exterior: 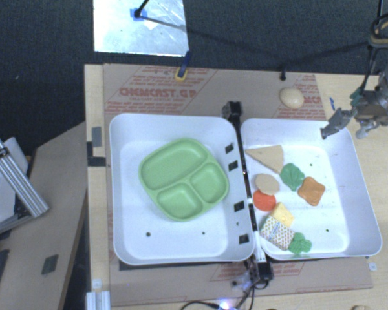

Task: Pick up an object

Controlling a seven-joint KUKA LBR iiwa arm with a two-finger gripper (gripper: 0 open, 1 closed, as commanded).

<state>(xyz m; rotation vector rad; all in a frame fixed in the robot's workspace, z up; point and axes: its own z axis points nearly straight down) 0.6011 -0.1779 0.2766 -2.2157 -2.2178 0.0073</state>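
My gripper (346,124) was open, holding nothing; the green toy (291,175) lay below it, to the left.

At the frame's right edge, the robot's wrist is a pale grey housing with an orange-tan band above it. Dark cables loop over its top. The gripper (346,124) is grey metal, with two slim, angular fingers.

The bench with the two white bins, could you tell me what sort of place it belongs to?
Probably a robotics lab test bench: two white bins, toy food pieces beside a green tray, and a gripper hovering.
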